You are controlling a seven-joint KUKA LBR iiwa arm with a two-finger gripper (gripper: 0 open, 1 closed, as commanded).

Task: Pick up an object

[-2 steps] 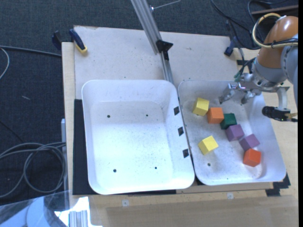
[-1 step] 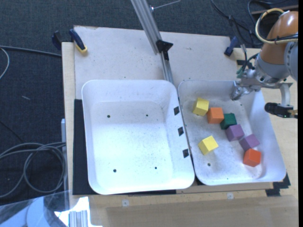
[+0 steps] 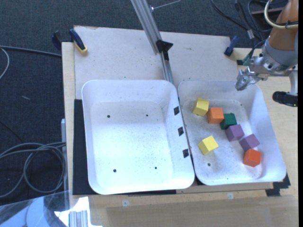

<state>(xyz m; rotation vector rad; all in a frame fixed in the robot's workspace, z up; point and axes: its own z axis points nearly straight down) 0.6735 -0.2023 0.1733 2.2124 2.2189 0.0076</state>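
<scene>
Hand [image 3: 242,82] hovers over far rim of right bin [image 3: 270,122], nothing visibly gripped; whether it is open or closed — cannot tell. Candidate objects all in right bin: yellow cube [image 3: 200,107] touching orange cube [image 3: 216,115], green cube [image 3: 229,120], two purple cubes [image 3: 234,132] and [image 3: 249,141], red-orange cube [image 3: 252,157], separate yellow cube [image 3: 208,144]. Left bin [image 3: 94,103] holds none. Risk: cubes packed in chain, so descent may strike neighbour, push target aside. Isolated yellow cube likely safest pick. Descent near rim risks wall contact.
</scene>
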